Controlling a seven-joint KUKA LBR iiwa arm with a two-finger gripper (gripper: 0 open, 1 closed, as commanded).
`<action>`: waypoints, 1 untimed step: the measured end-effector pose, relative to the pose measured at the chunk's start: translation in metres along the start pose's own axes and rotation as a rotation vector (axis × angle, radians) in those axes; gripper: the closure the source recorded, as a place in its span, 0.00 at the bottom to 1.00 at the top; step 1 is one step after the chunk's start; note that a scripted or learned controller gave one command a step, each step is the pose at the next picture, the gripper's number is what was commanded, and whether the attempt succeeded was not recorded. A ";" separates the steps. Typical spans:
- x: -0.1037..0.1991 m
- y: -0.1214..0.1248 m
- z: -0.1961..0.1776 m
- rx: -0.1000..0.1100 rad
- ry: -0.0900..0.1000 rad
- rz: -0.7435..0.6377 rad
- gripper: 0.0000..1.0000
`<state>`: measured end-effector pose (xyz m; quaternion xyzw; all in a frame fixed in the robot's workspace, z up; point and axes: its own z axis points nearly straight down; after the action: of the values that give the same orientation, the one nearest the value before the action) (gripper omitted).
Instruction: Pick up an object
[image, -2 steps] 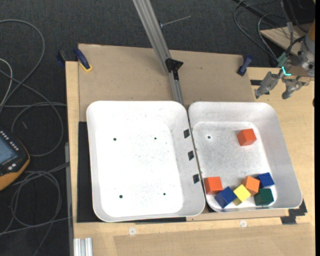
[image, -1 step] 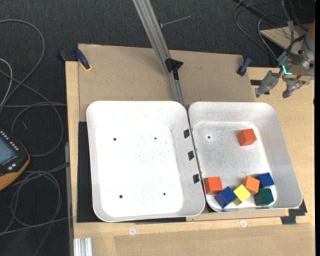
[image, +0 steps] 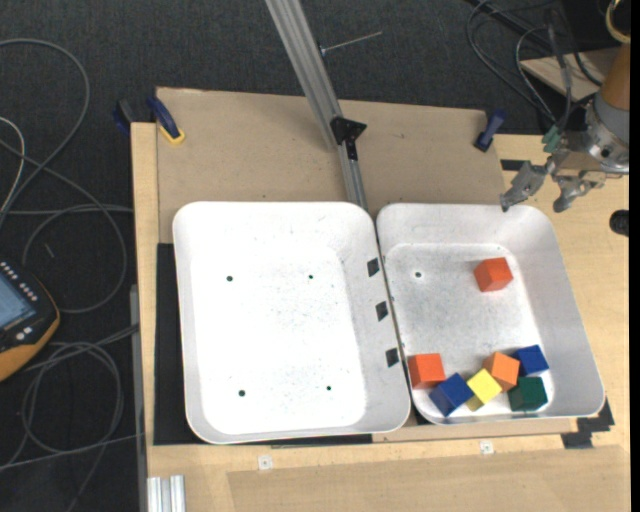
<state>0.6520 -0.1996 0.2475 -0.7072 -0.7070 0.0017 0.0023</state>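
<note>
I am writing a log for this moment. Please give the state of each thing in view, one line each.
gripper: open, holds nothing, above the far rim of the right bin
right bin: holds seven blocks
left bin: no blocks inside
red block: lies alone, apart from the rest
blocks at the near edge: six, clustered close together

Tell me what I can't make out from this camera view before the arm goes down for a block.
- Arm: cut off by the right edge; just the wrist and end effector show, above the right bin.
- Green block: partly hidden by neighbouring blocks in the near cluster.
- Whether the clustered blocks touch or overlap: too small to tell.
</note>
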 end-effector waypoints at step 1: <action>-0.005 0.003 0.044 0.000 0.000 0.000 0.00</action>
<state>0.6543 -0.2047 0.2031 -0.7071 -0.7071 0.0017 0.0025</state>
